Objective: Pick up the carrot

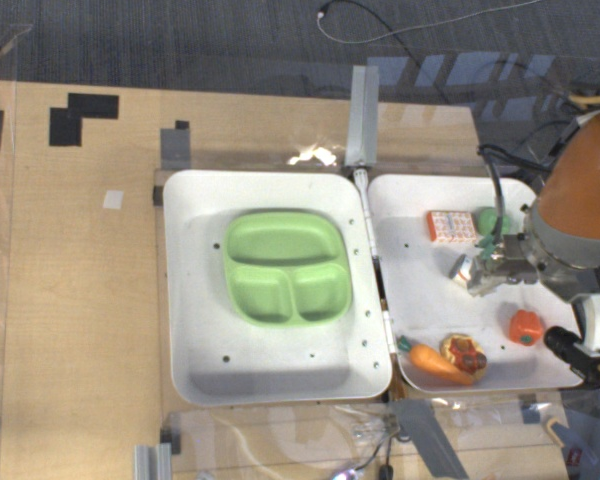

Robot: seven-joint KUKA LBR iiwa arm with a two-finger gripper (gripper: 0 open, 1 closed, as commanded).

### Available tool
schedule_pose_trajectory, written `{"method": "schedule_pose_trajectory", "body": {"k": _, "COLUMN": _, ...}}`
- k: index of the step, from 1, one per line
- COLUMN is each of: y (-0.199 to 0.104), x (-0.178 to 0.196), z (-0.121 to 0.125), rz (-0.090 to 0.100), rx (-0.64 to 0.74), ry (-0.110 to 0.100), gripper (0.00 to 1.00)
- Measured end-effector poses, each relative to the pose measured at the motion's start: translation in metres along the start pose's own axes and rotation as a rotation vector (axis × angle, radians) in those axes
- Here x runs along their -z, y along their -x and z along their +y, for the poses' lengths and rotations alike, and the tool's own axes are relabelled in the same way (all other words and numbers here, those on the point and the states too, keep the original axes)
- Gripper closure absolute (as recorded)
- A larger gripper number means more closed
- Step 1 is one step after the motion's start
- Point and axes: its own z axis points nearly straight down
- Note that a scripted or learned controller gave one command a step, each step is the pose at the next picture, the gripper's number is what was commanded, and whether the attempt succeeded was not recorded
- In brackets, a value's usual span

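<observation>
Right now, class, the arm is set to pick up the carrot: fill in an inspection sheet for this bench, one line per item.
Surface: wooden bench bearing two white bins, left bin and right bin.
Job's things: carrot lying at the near edge of the right bin, touching a pizza slice.
Clutter: green divided plate in the left bin; red-and-white box, a green item and a red pepper in the right bin.
Grippers: gripper over the right bin, apart from the carrot.
Cables: white cable on the floor behind the bench.
Surroundings: dark carpet.
</observation>
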Motion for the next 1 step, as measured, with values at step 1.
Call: {"method": "schedule_pose_trajectory", "body": {"k": 1, "y": -0.0285, "x": 0.1767, "z": -0.0073, "rz": -0.001, "rx": -0.296, "ry": 0.0, "gripper": 1.0}}
